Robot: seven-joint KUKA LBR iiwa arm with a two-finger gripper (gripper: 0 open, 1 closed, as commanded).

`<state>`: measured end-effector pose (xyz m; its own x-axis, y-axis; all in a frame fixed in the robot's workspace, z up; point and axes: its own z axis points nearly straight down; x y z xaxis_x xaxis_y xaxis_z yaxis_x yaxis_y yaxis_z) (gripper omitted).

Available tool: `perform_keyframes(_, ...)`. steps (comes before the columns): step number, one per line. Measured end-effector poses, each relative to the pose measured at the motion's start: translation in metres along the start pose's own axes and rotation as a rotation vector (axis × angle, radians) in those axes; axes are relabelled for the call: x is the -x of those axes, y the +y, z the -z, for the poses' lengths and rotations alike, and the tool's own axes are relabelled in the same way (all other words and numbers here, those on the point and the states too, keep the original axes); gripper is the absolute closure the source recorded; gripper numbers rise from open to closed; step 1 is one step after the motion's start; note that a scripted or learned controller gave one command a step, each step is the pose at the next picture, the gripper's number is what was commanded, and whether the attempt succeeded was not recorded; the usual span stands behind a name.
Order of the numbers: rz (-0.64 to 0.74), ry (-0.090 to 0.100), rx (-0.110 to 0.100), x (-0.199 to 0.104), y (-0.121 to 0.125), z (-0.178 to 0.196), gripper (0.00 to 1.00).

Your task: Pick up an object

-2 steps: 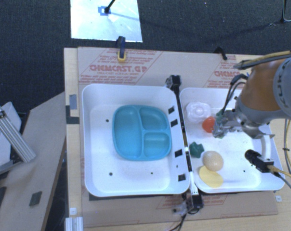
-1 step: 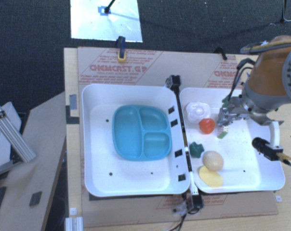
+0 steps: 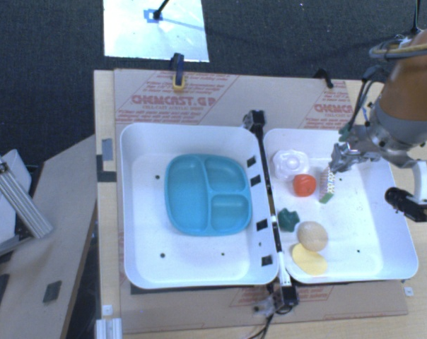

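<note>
- White bins side by side: left bin (image 3: pixel 139 210) carries a blue tray (image 3: pixel 206 194), right bin (image 3: pixel 383 239) carries the loose objects.
- Pick candidates sit bunched along the right bin's left half, near the divider: clear cup (image 3: pixel 289 163), orange ball (image 3: pixel 305 184), green piece (image 3: pixel 289 219), tan egg (image 3: pixel 312 236), yellow piece (image 3: pixel 309 260). Egg touches the yellow piece.
- Rest of that bin floor is bare, so approach from the right looks unobstructed.
- Arm (image 3: pixel 409 97) reaches in from the right, wrist over the bin's upper part.
- Gripper (image 3: pixel 338 159) points down and left, just right of the cup and above a thin speckled strip (image 3: pixel 329 184).
- Finger gap: can't tell, too blurred. Nothing visibly held.
- Judgement: still at approach; ball or strip are closest targets.
</note>
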<state>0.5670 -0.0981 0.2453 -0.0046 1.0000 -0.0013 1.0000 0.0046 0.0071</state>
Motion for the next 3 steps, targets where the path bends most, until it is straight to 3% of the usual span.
perform_keyframes(2, 0.006, 0.003, -0.006, -0.108, 0.005, -0.024, 1.0)
perform_keyframes(3, 0.006, 0.003, -0.005, -0.16, 0.011, -0.013, 1.0)
